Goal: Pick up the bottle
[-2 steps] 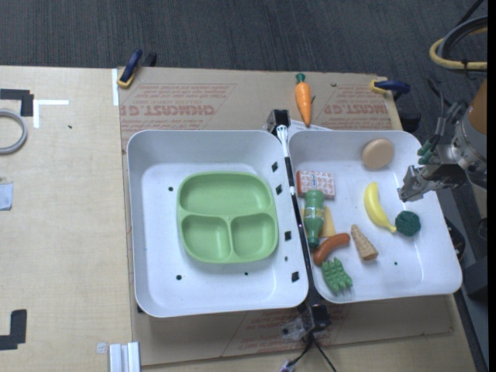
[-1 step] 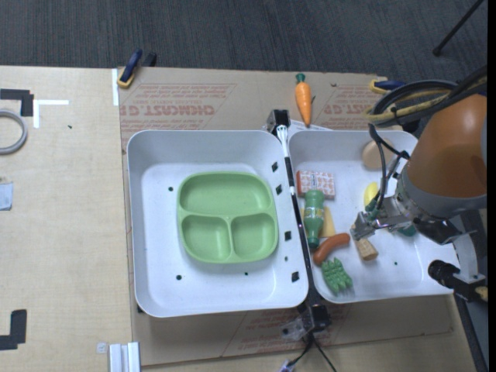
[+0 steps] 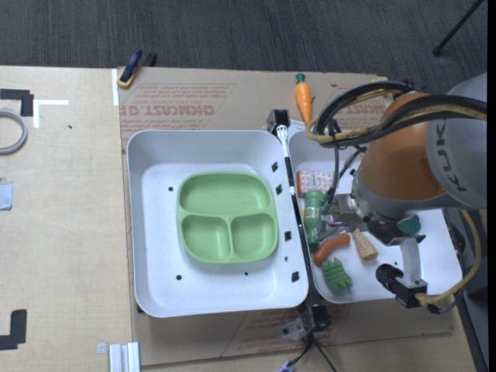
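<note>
The bottle (image 3: 312,210) is small and green and lies in the right bin (image 3: 443,284), close along its left wall. My gripper (image 3: 335,222) hangs low over that bin, just right of the bottle and touching or nearly touching its side. The orange band and grey wrist hide much of the bin's middle. I cannot make out anything held in the gripper.
A red-and-white box (image 3: 314,180) lies behind the bottle. In front are an orange-red sausage (image 3: 333,246), a tan bread piece (image 3: 364,246) and a green leafy toy (image 3: 337,274). A teal item (image 3: 409,225) peeks from under the wrist. The left bin (image 3: 147,231) holds a green divided plate (image 3: 229,217). A carrot (image 3: 302,99) lies on the bench.
</note>
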### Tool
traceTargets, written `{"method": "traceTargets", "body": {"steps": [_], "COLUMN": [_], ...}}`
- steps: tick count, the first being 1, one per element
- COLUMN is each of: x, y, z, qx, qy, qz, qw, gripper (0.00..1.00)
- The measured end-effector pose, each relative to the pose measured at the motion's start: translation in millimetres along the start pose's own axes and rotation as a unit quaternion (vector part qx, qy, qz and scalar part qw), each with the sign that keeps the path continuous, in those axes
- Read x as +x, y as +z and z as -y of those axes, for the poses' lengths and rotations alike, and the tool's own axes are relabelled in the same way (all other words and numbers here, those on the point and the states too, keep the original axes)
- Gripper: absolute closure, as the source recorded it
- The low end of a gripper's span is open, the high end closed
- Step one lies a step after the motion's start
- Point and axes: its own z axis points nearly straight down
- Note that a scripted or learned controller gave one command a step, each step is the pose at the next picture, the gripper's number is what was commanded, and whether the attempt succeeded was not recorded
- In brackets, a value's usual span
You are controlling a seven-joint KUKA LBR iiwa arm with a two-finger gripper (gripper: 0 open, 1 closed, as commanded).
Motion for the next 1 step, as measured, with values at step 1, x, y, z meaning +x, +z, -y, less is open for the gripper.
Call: {"method": "traceTargets", "body": {"steps": [1], "x": [78.9], "y": [0.0], "z": [-2.7], "qx": [0.000], "qy": [0.046], "qz": [0.000], "qw": [0.9989], "gripper": [1.00]}}
